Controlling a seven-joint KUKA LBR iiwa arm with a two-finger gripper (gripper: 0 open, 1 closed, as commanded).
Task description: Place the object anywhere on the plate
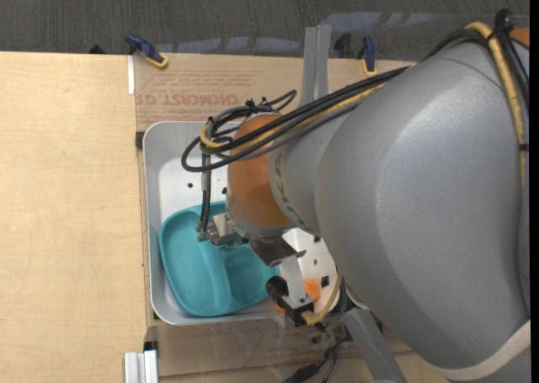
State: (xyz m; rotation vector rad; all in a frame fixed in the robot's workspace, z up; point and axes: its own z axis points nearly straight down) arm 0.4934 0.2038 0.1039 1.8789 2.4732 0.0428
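The grey arm [421,188] takes up most of the right side from where I stand. It leans in over the bins, with its orange band [253,179] and a loop of cables sitting above the left bin. Under everything is the pale wooden worktop [67,204], with a sheet of cardboard [202,91] printed in red at the far side.

The white bin [168,154] on the left is partly covered by the arm. Its far corner is bare metal. In its near half lies the teal plate [198,263], flat on the bin floor and close against the near wall.

The tool [223,236] hangs low over the right part of the plate, at or just above its surface. The wrist hides it from me, so I cannot tell whether it is apart, together or clamped on anything.

I cannot tell where the object is. The part of the plate I can see carries nothing, and anything under the wrist is hidden.

My guess is that the arm is at the placing step, right over the plate. The placing itself cannot be counted as done.
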